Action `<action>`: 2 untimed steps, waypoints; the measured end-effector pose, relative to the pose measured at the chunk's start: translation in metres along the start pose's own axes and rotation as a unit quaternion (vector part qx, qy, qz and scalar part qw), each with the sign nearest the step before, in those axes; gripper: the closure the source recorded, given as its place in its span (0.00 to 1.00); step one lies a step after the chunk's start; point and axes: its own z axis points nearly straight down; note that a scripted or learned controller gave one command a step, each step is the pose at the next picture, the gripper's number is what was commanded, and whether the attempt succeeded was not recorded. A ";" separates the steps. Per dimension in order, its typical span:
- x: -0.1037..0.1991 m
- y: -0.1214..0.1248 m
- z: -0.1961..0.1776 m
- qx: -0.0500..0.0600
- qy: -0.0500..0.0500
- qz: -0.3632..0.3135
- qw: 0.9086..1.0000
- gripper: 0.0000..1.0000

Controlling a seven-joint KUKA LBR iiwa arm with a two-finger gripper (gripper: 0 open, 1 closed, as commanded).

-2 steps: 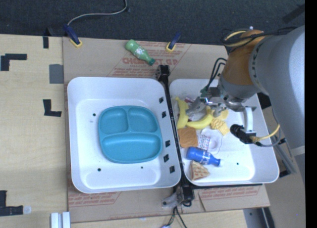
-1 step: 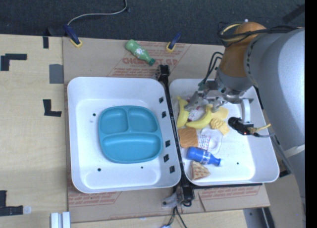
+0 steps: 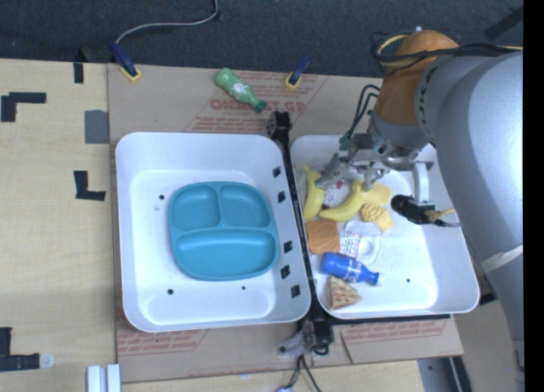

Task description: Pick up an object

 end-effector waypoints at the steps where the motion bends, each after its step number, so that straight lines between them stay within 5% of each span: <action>1: -0.001 0.003 0.001 0.003 0.000 -0.001 1.000 0.00; 2: 0.000 0.003 -0.009 0.003 0.000 -0.002 1.000 1.00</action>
